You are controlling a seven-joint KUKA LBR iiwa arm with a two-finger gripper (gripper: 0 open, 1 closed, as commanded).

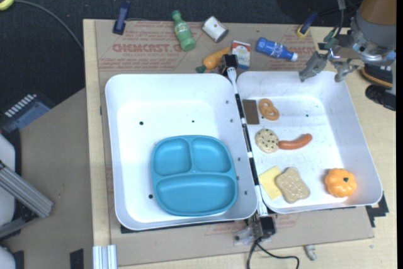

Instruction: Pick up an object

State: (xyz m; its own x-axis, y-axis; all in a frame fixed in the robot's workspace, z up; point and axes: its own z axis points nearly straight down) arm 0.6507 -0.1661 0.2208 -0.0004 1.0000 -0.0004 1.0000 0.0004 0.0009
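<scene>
The right bin (343, 104) holds a pretzel (269, 109), a brown chocolate bar (250, 111), a cookie (267, 140), a sausage (295, 142), a yellow cheese slice (270, 181), a cracker (292, 184) and a small orange pumpkin (340, 182). My gripper (327, 68) hangs above the far right edge of that bin, fingers spread open with nothing between them. It is well apart from all the food items.
The left bin (126, 110) holds a blue divided plate (193, 174). Behind the bins on the board lie a green bottle (184, 31), a blue bottle (276, 49), a small carton (240, 53), a white can (215, 28) and a dark blue marker (121, 17).
</scene>
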